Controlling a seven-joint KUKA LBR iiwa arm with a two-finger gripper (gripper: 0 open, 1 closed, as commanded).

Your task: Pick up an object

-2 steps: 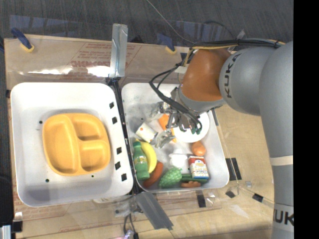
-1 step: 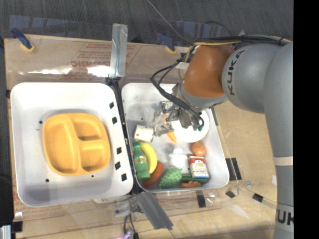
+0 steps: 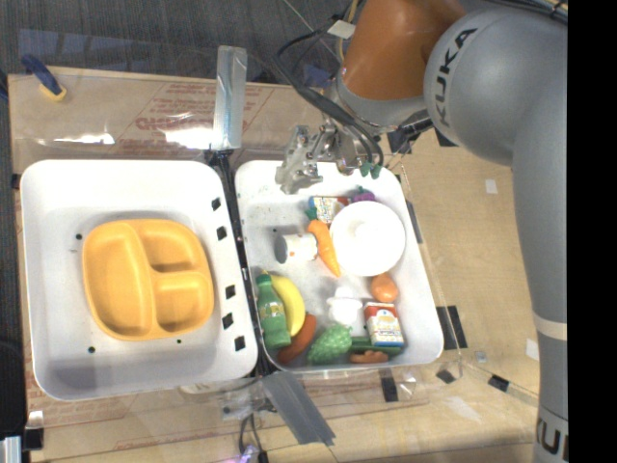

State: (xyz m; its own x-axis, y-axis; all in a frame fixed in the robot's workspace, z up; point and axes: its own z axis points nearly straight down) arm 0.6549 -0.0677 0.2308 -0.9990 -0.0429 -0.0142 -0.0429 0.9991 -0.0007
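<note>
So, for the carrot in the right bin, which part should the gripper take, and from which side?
Take the carrot near its thicker orange top end, coming straight down from above. It lies flat and slanted, so the fingers would likely best close across its width. Its lower, thin tip lies close against the white plate, leaving little room there; the bin floor on its left side is freer. The gripper is at the bin's far edge.
</note>
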